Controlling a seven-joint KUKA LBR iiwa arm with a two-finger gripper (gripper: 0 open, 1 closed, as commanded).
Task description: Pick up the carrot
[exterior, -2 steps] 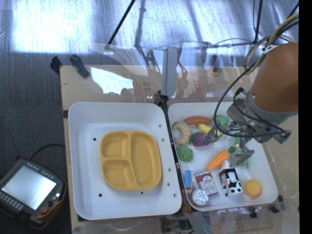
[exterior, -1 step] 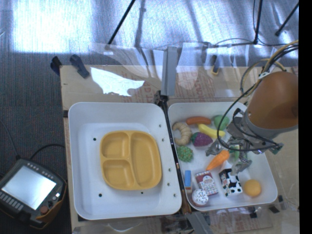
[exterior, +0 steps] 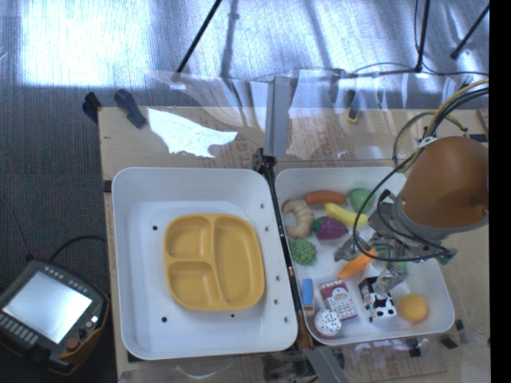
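The carrot is a small orange tapered piece lying slantwise in the middle of the right bin. My gripper hangs low right over it, below the orange band of the arm. Its fingers stand spread apart, one by the carrot's upper left side and the other to its lower right. The carrot's thick end runs under the gripper and is partly hidden. The gripper is open, and the carrot rests on the bin floor.
Crowded around the carrot are a green bumpy ball, a purple fruit, a banana, a red carton, a cow-patterned box and an orange. The left bin holds a yellow divided plate.
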